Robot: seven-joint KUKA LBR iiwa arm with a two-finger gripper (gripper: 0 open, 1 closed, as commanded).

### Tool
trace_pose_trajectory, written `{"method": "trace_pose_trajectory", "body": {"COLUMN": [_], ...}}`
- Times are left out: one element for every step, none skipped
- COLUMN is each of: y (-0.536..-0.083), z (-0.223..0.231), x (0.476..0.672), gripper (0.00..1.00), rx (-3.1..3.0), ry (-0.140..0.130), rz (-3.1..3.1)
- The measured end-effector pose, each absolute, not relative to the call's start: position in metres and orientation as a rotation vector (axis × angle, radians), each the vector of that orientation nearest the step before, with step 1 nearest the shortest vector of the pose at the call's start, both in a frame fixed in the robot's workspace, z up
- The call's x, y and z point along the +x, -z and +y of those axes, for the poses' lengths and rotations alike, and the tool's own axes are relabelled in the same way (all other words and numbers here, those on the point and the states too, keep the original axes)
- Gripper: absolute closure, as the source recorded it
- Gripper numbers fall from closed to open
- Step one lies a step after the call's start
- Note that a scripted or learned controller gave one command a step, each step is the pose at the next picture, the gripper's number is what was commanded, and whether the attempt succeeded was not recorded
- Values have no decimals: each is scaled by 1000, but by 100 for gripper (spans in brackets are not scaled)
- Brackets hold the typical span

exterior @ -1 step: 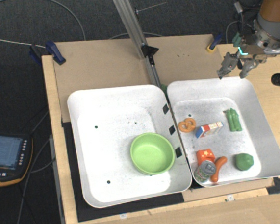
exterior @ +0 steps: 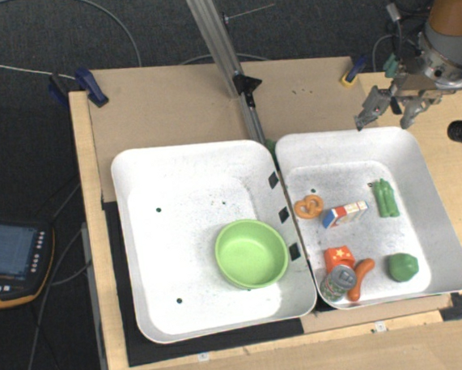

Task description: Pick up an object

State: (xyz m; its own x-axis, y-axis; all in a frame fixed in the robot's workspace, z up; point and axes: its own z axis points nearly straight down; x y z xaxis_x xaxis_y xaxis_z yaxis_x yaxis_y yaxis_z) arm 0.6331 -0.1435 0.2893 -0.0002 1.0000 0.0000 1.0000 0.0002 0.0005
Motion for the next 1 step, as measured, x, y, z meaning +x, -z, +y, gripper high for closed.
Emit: {"method": "trace_pose_trajectory", "body": {"y": [-248], "z": [-143], "x": [633], "gripper": [0], "rx": [2222], "ry": [2], "rz": [2223]}}
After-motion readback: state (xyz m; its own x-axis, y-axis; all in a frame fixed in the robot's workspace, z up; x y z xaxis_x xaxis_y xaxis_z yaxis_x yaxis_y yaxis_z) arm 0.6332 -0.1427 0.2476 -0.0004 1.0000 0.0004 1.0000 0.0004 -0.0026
